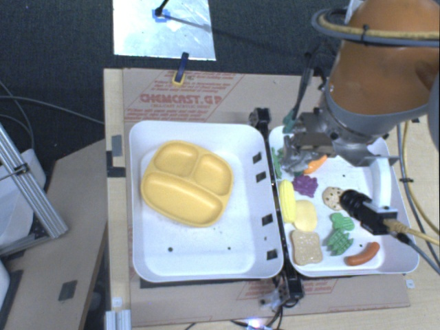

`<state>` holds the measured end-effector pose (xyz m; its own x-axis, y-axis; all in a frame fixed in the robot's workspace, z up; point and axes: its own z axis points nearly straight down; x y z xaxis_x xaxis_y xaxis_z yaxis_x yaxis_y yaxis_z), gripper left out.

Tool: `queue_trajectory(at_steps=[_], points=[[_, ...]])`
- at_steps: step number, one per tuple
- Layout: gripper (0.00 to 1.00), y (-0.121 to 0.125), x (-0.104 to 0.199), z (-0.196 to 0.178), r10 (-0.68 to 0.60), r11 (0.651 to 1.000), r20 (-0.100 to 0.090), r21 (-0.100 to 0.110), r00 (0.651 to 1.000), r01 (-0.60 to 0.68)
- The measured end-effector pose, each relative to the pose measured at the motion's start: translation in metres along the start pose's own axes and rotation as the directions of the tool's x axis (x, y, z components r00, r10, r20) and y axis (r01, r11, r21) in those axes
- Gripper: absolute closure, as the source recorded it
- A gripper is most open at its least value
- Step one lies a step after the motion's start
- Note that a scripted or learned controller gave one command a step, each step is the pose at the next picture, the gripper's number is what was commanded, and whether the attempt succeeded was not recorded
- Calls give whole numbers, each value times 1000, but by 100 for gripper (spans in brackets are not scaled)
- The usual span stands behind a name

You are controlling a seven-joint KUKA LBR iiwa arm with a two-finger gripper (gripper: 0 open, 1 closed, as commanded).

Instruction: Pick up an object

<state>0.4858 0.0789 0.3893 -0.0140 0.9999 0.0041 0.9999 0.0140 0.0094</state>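
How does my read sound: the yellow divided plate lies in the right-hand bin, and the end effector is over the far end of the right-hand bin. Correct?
Not quite. The camera view shows the yellow divided plate lying in the left-hand bin, not the right-hand one. The rest stands: the end effector is over the far end of the right-hand bin.

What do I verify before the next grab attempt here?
1. Position: gripper over the right white bin: ok.
2. Target in reach: ok, orange toy carrot and purple toy grapes lie beside it.
3. Grasp contents: cannot tell, hidden from above.
4. Target isolated: not ok, carrot and grapes lie close together.
5. Yellow divided plastic tray in the left white bin, away from the arm: ok.
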Motion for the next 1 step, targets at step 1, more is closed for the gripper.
queue_trajectory(at_steps=[1], points=[[100,0,-52,48,17,1000,5,10,1000,-17]])
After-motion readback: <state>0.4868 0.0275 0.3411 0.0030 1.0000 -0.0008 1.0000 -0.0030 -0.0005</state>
